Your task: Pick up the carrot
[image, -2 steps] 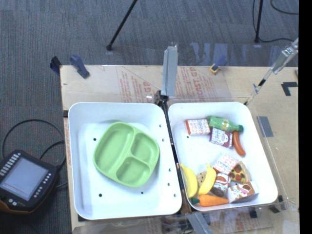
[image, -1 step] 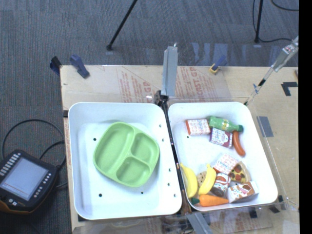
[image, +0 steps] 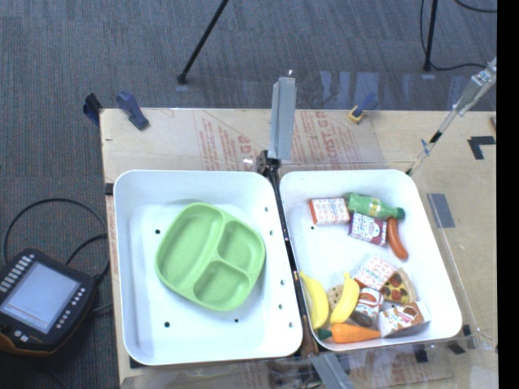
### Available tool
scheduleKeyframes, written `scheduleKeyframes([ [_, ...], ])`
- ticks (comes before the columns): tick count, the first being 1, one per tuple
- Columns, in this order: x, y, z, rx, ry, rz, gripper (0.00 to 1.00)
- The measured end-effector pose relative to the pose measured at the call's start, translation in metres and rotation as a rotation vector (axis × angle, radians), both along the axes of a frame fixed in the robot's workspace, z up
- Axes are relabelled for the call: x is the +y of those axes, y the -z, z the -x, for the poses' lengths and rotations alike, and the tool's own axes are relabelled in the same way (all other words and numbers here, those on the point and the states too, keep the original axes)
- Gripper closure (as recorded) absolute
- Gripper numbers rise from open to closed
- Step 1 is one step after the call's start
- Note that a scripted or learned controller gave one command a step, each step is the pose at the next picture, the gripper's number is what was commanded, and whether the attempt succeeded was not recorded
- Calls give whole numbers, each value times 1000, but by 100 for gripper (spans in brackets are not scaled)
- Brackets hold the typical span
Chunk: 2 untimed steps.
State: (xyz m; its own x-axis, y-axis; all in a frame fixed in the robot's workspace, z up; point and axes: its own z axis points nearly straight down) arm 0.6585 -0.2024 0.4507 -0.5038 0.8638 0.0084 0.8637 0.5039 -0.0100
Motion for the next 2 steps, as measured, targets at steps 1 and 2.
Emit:
scheduleKeyframes([
  [1, 1, -7, -2, 2, -5, 0, 100],
  [2, 2, -15, -4, 4, -10, -1, 100],
])
